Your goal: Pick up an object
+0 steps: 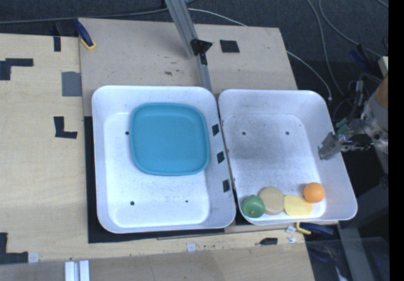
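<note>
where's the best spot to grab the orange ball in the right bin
Probably from straight above, fingers closing across the orange ball's middle. It sits near the right bin's near wall with the yellow piece touching it, so set the fingers on its open left and right sides.

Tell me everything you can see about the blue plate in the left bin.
The blue plate is a rounded square of plain turquoise, plastic by its look, with a slightly raised rim and nothing on it. It lies flat and upright on the floor of the left bin, toward the far side, touching nothing but the bin. The gripper is far from it, at the right bin's right wall.
</note>
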